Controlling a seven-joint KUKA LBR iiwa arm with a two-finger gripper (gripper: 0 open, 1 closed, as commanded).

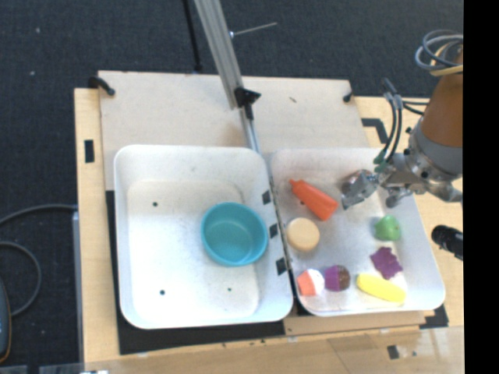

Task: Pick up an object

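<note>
Grey metal claw [360, 187] — over the right white plastic bin [425, 244], just beside the orange carrot-shaped toy [314, 198]. Claw state: cannot tell. Nothing visibly lifted — the pick remains.

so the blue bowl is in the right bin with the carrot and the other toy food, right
Not quite: the camera view shows the blue bowl in the left bin. The carrot and the other toy food lie in the right bin.

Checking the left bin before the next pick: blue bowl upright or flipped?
Upright. The blue bowl shows its open mouth and inner floor to the camera, rim up, sitting in the left bin. Nothing is visible inside it.
</note>
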